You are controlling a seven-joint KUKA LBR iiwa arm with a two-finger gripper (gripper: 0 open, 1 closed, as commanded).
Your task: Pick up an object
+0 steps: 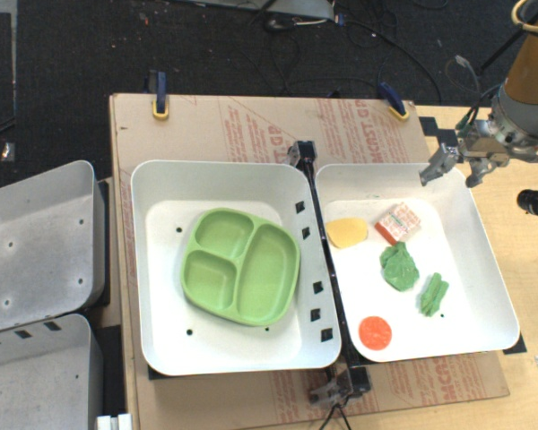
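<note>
Nearest the camera, a black clip (341,385) is sitting at the bench's front edge, at six o'clock, where the two bins meet.

Up at two o'clock, the gripper (456,167) is hanging over the far right corner of the right bin (484,267), its two fingers spread apart and pointing down with nothing between them. The grey arm with its orange band (525,74) is reaching in behind it from the right.

Inside the right bin, five things are lying apart from the gripper. A red and white block (399,223) is lying closest, toward seven o'clock from the fingers. A yellow piece (347,232) is resting at nine o'clock from the block, near the bin's left wall. A green leafy lump (399,267) is sitting just at six o'clock from the block, and a smaller green piece (432,295) is lying near it at four o'clock. An orange disc (375,332) is resting by the front wall.

At nine o'clock from all this, the left bin (157,258) is holding a green divided plate (241,266) with three compartments, lying flat and slightly turned.
</note>
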